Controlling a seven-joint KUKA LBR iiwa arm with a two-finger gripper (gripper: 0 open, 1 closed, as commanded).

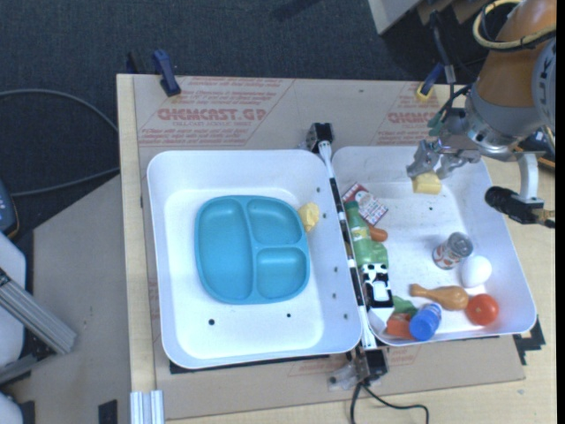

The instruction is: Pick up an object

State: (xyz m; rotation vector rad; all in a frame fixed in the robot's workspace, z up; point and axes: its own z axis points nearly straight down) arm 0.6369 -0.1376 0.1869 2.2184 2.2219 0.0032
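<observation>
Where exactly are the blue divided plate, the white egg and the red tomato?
blue divided plate (pixel 252 247): camera view, on its central ridge.
white egg (pixel 476 271): camera view, on its rounded top.
red tomato (pixel 482 309): camera view, on its middle.

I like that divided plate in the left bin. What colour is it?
The divided plate is light blue, seen in the camera view.

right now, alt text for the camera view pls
The arm's tool hangs over the right bin, just above a pale yellow block. That bin also holds small toys along its left and near sides; the left bin holds a blue divided plate.
</observation>
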